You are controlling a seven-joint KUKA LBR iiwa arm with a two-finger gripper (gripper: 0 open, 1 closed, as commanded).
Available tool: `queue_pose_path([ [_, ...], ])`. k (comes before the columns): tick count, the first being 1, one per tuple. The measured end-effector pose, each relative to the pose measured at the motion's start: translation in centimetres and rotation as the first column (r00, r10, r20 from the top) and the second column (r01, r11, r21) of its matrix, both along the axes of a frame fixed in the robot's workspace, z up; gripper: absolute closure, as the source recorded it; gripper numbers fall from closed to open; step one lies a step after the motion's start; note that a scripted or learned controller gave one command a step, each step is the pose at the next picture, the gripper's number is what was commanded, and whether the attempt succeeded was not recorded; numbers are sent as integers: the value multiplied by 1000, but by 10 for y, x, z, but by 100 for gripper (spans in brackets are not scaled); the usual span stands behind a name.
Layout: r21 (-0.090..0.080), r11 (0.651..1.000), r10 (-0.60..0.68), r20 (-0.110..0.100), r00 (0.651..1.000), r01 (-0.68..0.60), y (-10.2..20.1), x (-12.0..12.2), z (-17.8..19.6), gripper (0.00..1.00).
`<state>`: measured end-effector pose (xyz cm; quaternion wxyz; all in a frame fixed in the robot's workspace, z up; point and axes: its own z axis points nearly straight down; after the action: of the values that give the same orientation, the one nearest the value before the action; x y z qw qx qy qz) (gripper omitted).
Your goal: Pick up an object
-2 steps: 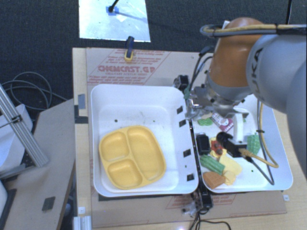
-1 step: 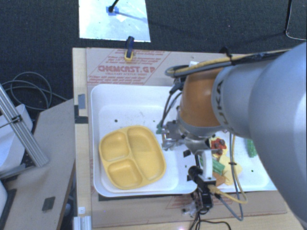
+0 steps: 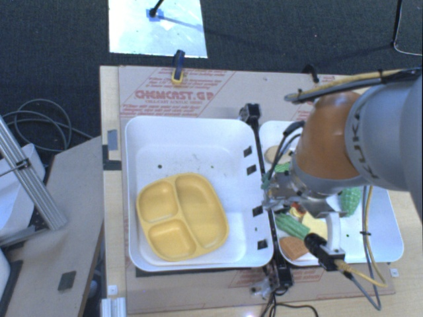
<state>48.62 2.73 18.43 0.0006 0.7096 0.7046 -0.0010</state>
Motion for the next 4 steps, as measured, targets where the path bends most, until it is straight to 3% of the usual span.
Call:
queue_pose_path([
  [1,0,1000,4,9,1000,-4,-52,18,70,100],
  [2,4,1000,14,3,1000,-14,-5,0,79,100],
  [3,2,1000,10,19,1000,-10,-38,2,213,100],
  [4,0,1000,4,11,1000,-4,-95,1,274,100],
])
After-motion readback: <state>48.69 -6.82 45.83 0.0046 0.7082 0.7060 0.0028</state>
